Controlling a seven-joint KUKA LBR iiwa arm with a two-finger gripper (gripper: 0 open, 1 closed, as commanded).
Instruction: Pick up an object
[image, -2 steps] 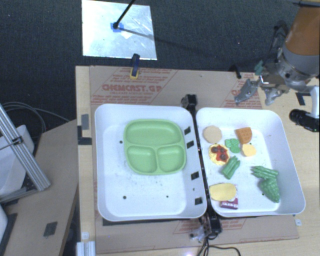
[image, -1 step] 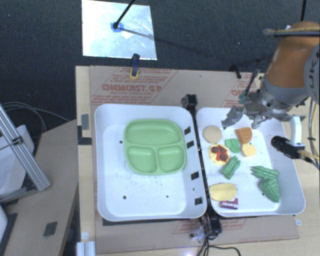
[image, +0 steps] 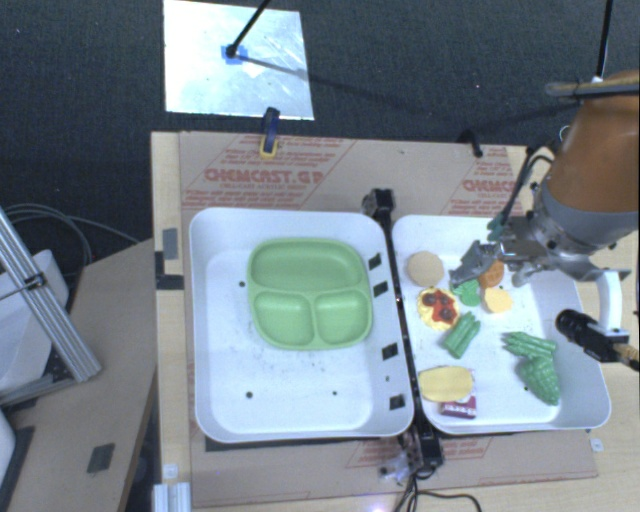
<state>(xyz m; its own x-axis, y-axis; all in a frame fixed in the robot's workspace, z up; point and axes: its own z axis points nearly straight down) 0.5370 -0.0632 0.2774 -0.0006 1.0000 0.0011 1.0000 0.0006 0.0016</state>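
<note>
My gripper (image: 482, 265) hangs over the upper middle of the right bin (image: 590, 405), among toy foods. Right under it lies a small orange piece (image: 492, 274), with a green piece (image: 467, 293) and a yellow piece (image: 498, 300) just below. I cannot make out whether the orange piece is gripped or only lies beneath. A tan round bun (image: 425, 268) sits to the gripper's left. A yellow and red slice (image: 437, 308) and a green pickle (image: 461, 336) lie lower down.
The left bin (image: 215, 400) bears a green divided plate (image: 308, 294). Along the right bin's front lie a yellow oval (image: 445, 382), a small red and white item (image: 460, 406) and two green leafy pieces (image: 535, 365). A black part (image: 590, 335) juts in at right.
</note>
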